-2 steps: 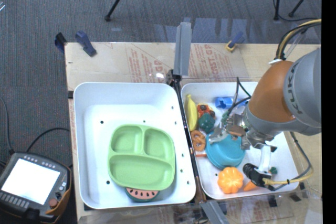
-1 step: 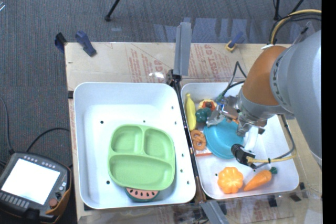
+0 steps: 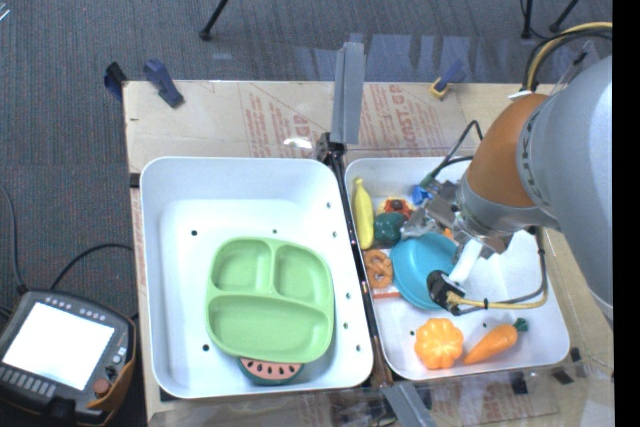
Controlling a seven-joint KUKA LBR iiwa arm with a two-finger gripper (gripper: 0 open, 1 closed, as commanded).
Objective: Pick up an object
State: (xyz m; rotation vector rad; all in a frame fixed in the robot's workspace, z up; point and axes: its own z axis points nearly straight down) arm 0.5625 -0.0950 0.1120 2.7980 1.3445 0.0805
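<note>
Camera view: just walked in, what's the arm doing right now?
The arm reaches in over the right bin, its hand down among the toys beside the blue bowl. Whether it has gripped anything can't be made out. A banana, pretzel, pumpkin and carrot lie in that bin. The left bin holds a green divided plate and a watermelon slice at its front edge.

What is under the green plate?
A watermelon slice pokes out from beneath the near edge of the green plate, in the left bin. Its red flesh and green rind show; the rest is covered by the plate. Anything else under there is hidden.
</note>
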